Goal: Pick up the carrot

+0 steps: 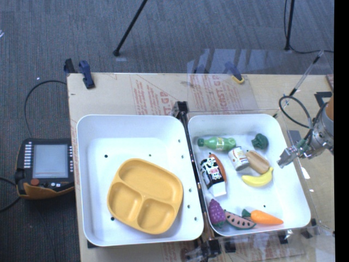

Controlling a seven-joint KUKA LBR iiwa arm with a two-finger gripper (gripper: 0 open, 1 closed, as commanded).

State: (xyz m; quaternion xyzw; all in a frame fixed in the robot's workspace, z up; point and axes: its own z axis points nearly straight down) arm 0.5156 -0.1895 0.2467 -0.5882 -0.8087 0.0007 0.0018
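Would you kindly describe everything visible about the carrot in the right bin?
The carrot looks like a glossy plastic toy: an orange tapered body with a small green top at its left end. It lies flat on the floor of the right bin near the front right corner, tip pointing right. Its green end sits against or very near the watermelon slice. The tool is well clear of it.

A robotics lab: teach pendant [48, 165] on carpet, tripod legs [136, 18], clamped bench [136, 91].
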